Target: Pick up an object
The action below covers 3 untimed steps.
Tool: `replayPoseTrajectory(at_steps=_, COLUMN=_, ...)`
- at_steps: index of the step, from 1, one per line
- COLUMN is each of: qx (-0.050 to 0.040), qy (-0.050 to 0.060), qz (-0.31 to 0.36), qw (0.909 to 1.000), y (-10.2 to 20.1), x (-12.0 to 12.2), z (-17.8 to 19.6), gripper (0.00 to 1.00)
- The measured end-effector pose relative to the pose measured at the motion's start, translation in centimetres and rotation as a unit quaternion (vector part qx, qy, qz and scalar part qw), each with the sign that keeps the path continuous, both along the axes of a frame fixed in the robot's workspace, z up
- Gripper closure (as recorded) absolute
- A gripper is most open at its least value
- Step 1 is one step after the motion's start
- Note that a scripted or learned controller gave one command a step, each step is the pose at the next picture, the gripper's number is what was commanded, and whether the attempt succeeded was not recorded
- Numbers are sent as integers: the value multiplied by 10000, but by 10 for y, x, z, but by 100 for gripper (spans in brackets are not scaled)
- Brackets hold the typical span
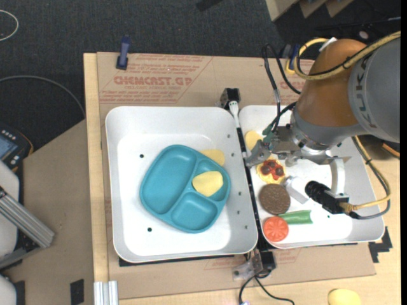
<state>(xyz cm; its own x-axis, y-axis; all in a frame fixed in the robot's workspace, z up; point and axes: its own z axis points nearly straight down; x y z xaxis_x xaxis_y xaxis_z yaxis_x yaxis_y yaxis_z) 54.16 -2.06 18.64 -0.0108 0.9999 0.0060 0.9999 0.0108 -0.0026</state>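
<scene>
Dark carpet (57,24) fills the upper left of the frame, with a thin pale cable looping across it, and at the far left edge sits some dark equipment with a slanted metal rail (25,224) below it. The bench (95,189) is tan, topped by a brown board printed with red lettering (152,78) near its upper edge, where a small blue clip (123,53) is fastened. The left bin (117,138) is white and shallow; lying in it is a blue divided tray (175,189), a pale yellow piece (207,182) resting in its right compartment and another yellow piece (215,155) showing just past its upper right rim. Black clamps sit at the seam between the bins, at top and bottom. The right bin (362,224) holds a yellow piece (253,140) near its upper left corner, a red and dark object (272,168) below it, a brown disc (275,198), an orange-red round object (276,229) at the lower left and a green stick (294,217) just beside it. The gripper (275,152) hangs above the red and dark object; whether the jaws are open or closed cannot be told, and nothing is seen between them. The arm (375,88) enters from the upper right, with its orange band (327,88) and yellow and black cables around it. A yellow object (344,296) lies on the bench at the lower right.
</scene>
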Motion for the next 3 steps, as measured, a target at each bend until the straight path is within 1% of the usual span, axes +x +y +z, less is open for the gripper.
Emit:
replayPoseTrajectory(at_steps=1, qx=-15, qy=29, qz=-37, qw=10000, y=45, x=-66, z=-2, gripper=0)
replayPoseTrajectory(at_steps=2, qx=-28, qy=-15, qz=-59, qw=10000, y=42, x=-62, z=8, gripper=100)
replayPoseTrajectory(at_steps=3, qx=-29, qy=-26, qz=-64, qw=10000, y=42, x=-62, z=18, gripper=100)
